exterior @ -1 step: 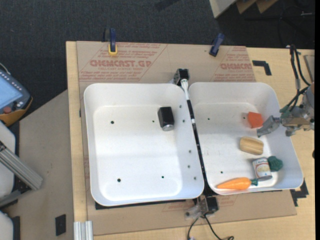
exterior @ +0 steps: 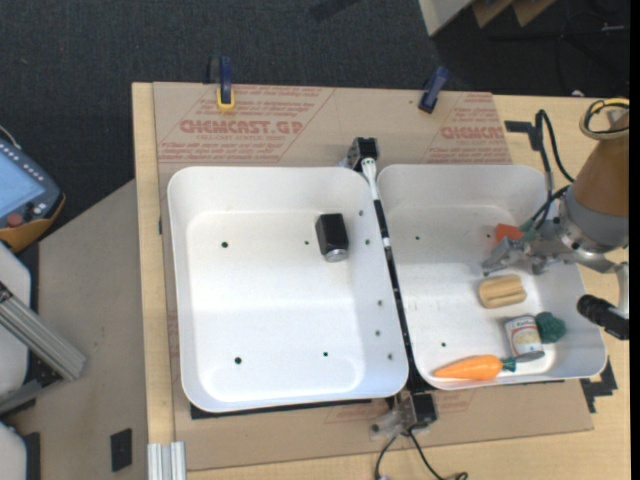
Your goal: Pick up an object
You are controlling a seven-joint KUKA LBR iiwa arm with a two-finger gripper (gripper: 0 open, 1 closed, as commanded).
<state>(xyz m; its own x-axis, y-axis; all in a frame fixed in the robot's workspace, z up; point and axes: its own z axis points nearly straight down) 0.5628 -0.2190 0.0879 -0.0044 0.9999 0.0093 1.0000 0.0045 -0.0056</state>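
1. Far left of my feed there's a blue-lit screen thing (exterior: 18, 183) sitting off the bench, too cropped to read.
2. The bench top is a brown cardboard sheet (exterior: 150, 268), and it's got red printing along the far edge. I read it as "CHEMCAST GP" (exterior: 241, 126), repeated further right (exterior: 470, 133); the smaller lines under it are too fuzzy for me.
3. Two clamps pin the far edge: a blue and yellow one (exterior: 223, 83) on the left, a blue one (exterior: 434, 88) more to the right.
4. The left bin (exterior: 200, 338) has just one item, a small dark block-ish object (exterior: 332, 236) toward its far right part, close to the divider where the bins meet.
5. The right bin (exterior: 440, 208) holds the rest: an orange carrot (exterior: 470, 369) lying along the near wall, a tan bread-roll-looking piece (exterior: 502, 291) in the middle, and a small can (exterior: 522, 336) with a label I can't read, with something dark green (exterior: 549, 325) just beside it on the right.
6. The gripper (exterior: 515, 253) is down in the right bin's far right area, just beyond the tan piece, with a bit of orange-red (exterior: 507, 233) next to it. Can't tell from here whether the jaws are apart or together, or if anything's in them.
7. The arm (exterior: 605, 188) comes in from the right edge, orange band showing.
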